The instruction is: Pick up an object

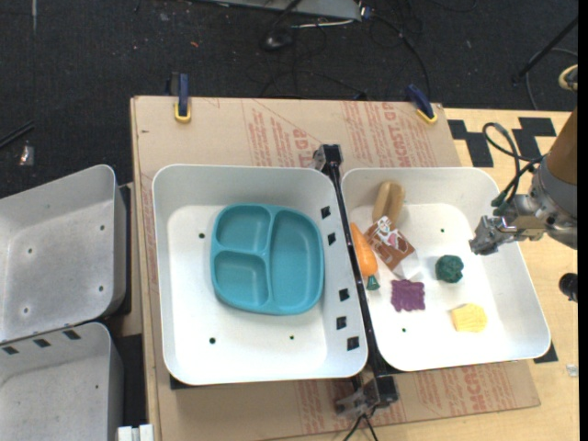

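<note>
end effector [485, 238] at right bin's far-right rim, jaw state unclear tbh; could clip rim, miss round dark-green lump [449, 268].

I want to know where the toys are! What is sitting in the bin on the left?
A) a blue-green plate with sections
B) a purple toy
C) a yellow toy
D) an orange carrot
A, because the teal divided plate lies alone in the left bin, while the small toys such as the yellow one and the purple one lie in the right bin.
</note>
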You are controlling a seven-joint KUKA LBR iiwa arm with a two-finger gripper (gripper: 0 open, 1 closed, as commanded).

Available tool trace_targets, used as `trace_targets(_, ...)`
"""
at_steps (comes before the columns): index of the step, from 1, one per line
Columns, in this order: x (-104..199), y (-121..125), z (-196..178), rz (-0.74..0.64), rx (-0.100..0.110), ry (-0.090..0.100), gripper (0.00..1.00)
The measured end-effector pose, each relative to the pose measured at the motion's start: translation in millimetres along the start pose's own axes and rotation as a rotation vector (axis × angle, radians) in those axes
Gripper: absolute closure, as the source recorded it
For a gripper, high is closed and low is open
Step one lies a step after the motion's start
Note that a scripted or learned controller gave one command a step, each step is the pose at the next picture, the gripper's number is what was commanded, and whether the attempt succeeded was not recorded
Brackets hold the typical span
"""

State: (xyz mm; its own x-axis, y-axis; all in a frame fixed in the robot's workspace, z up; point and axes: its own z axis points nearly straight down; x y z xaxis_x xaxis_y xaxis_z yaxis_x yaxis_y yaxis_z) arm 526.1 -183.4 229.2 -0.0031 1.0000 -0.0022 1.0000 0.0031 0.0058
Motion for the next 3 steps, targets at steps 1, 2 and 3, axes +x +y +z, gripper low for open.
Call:
trace_targets(1, 0, 2, -53, 0.0, 0.0, 0.0, 1.0)
trace_targets(2, 55, 21, -38, -0.004, 0.006, 0.003, 1.0)
trace_targets(3, 103, 32, -21, -0.004, 0.008, 0.004, 1.0)
